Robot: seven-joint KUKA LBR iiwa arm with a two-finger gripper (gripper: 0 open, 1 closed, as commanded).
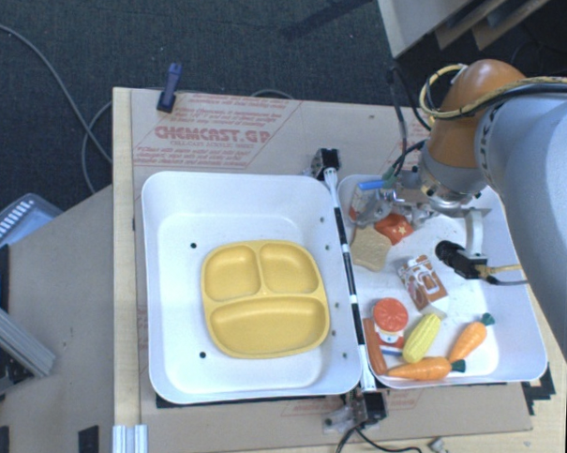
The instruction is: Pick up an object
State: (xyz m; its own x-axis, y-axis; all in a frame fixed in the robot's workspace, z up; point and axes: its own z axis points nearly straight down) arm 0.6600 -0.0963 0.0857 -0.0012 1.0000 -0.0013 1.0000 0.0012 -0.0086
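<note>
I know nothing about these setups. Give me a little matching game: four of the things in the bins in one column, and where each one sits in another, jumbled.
Things
1. yellow divided plate
2. toy corn cob
3. tan block
4. brown-and-white packet

Places
A. between a red-topped round piece and a carrot
B. alone in the left-hand bin
C. middle of the right-hand bin
D. right-hand bin, far half, beside the dividing wall

Pairs: 1-B, 2-A, 3-D, 4-C
</note>
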